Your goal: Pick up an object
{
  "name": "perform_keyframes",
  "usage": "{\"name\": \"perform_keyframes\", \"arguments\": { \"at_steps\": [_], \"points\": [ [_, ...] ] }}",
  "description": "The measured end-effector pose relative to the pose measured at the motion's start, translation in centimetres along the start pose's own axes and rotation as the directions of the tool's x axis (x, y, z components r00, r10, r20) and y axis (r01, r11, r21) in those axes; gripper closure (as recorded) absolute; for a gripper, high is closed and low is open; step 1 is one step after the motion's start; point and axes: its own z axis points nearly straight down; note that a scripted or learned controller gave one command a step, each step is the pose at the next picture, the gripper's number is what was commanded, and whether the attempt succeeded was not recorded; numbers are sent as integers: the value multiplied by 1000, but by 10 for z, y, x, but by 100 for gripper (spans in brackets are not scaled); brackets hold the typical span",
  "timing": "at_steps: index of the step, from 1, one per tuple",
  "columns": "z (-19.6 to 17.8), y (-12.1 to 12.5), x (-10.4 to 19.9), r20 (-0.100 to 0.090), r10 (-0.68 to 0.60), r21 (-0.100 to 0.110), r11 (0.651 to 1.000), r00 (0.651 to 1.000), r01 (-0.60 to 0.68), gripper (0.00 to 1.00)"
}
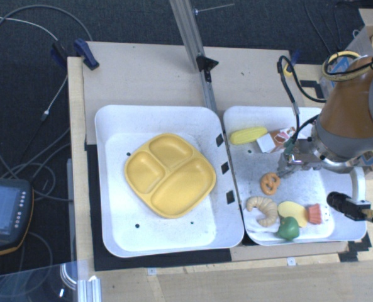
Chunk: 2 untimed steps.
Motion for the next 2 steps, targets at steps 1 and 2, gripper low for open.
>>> {"name": "perform_keyframes", "arguments": {
  "at_steps": [1,2],
  "points": [
    [-48,-5,-5,0,1,0,1000,1000,-1,100],
    [-62,-4,-5,-1,0,3,1000,1000,0,100]
  ]
}}
